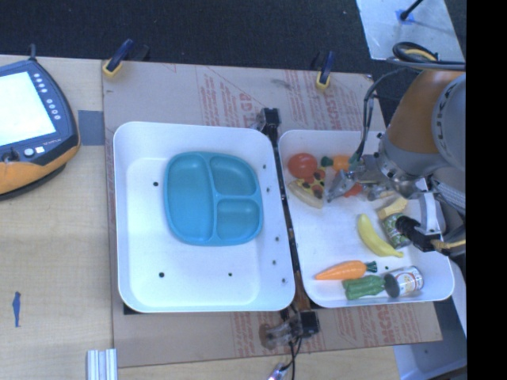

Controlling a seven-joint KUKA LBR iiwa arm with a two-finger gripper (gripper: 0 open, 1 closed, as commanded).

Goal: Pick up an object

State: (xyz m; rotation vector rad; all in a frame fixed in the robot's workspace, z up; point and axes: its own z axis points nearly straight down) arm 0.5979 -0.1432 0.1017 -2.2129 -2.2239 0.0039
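2 white bins side by side on a cardboard sheet w/ red print. Left bin [135, 212]: 1 blue divided plate [213, 197], 3 compartments, lying flat toward the bin's upper half. Right bin [333, 248] has all the small stuff: 1 red tomato [301, 165] at upper left, 1 pizza slice [310, 190] just below it, touching or nearly so, 1 small orange piece [341, 162] near the top rim, 1 yellow banana [374, 237] mid-right, 1 carrot [345, 271] lying crosswise near the bottom, 1 green veg (cucumber-ish) [364, 287] just beneath the carrot, 1 small can [405, 281] on its side touching the green one's right end, 1 more can or jar [394, 229] just right of the banana, 1 pale tan block [391, 207] above that. Arm comes in from the right, orange band visible; gripper [342, 182] low over the upper part of the right bin, between pizza slice and orange piece, close to both. Tool state: can't tell from this angle, too small + cluttered. Outside the bins: 1 orange/grey teach pendant [32, 129] w/ screen at far left on the bench, 2 yellow-blue clamps along the sheet's top edge, left clamp [117, 59] and right clamp [323, 71].
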